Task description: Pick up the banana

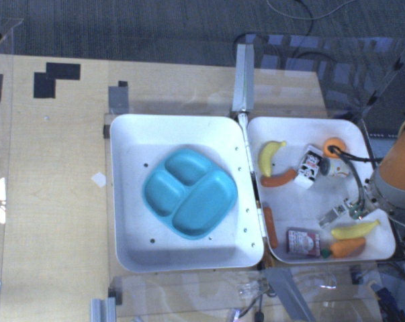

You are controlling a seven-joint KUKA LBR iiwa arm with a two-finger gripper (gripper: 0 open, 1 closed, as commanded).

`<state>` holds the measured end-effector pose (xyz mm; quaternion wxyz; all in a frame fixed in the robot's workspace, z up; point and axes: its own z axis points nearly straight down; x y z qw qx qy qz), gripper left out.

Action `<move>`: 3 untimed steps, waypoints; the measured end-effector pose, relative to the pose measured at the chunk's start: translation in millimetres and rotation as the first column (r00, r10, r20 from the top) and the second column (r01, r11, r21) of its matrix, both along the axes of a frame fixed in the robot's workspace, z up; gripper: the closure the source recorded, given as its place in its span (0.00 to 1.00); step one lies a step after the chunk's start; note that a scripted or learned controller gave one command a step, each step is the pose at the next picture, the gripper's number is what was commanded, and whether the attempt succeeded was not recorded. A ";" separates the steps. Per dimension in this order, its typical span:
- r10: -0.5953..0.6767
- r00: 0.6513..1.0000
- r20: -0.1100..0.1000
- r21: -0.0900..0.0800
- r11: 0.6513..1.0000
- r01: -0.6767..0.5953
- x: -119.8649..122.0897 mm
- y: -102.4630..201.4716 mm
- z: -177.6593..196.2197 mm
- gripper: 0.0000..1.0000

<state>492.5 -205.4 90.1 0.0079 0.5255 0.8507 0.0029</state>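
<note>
End effector [343, 210], whose state I cannot tell, hangs just above a curved yellow plastic banana [354, 230] in the right shallow white bin [383, 247]

My left white plastic bin [121, 200] holds the blue sectioned plate [190, 192]; in my right bin [363, 127], one curved yellow banana [270, 155] lies upper left, another [354, 230] lower right

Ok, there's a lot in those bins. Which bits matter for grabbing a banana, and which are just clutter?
For the job:
- banana, upper left of the right bin
- second banana, lower right, near the hand

Lying about:
- blue divided plate in the left bin
- carrot
- two sausages
- red packet
- white carton
</note>
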 end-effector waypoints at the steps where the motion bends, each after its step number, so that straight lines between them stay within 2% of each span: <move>1: 0.663 0.748 -0.005 -0.013 0.748 -0.663 1.0 -0.2 0.5 0.00; 3: 0.663 0.749 -0.005 -0.013 0.749 -0.663 0.8 -0.4 0.4 0.00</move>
